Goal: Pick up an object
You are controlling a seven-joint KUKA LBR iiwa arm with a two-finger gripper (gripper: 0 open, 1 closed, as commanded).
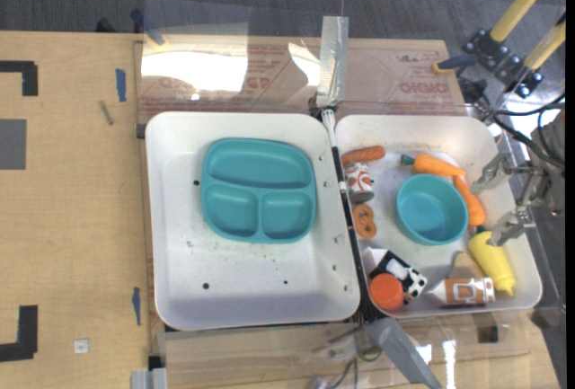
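At the frame's right edge my pincer (512,198) hung spread wide and empty beside the yellow toy (493,262); I feared it glancing off the bin wall (532,263).

No legible txt, cardboard (395,77) print blurred

Bright even light, glare on plastic sheet (193,64), sharp

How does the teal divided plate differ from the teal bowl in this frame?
The divided plate lies alone in the left bin; the bowl sits in the right bin, crowded by toy food. The plate is wide, flat and split into three compartments; the bowl is smaller, round, deeper and undivided. Both are the same teal and face up.
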